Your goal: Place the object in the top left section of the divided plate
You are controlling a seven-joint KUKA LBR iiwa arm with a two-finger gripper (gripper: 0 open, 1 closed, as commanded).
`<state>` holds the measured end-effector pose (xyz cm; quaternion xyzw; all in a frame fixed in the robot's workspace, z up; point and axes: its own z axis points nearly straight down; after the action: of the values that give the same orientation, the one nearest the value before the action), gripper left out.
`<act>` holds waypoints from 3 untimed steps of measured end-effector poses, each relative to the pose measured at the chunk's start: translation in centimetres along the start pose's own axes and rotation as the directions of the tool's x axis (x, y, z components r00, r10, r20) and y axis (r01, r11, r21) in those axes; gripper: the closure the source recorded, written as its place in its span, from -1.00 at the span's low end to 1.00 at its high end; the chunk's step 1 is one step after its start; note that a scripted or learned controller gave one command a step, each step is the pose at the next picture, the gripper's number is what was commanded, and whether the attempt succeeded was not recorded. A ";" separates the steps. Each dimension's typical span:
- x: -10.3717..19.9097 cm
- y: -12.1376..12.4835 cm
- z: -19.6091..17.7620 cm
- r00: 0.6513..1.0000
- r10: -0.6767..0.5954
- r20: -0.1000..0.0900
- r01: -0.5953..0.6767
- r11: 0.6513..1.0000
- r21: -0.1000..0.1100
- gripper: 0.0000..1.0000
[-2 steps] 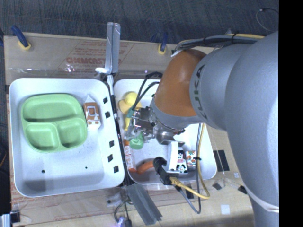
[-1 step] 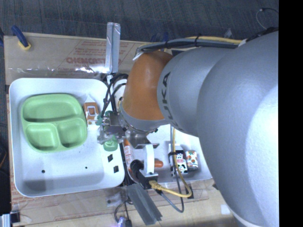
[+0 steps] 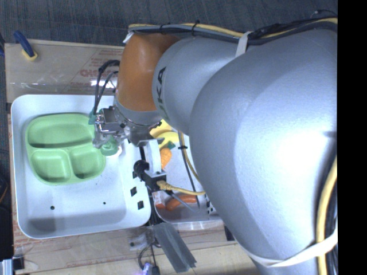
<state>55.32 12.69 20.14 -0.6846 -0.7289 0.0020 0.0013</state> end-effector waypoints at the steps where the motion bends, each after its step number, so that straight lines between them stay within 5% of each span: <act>1: -7.0 -3.7 -4.5 0.999 -0.048 -0.002 0.048 0.999 0.000 1.00; 2: -0.5 -0.9 -1.9 0.999 0.036 0.000 -0.036 0.999 -0.001 1.00; 3: -0.5 -0.9 -2.0 0.999 0.036 0.000 -0.036 0.999 -0.001 -1.00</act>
<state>54.46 12.13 22.10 -0.6975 -0.7166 0.0016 0.0009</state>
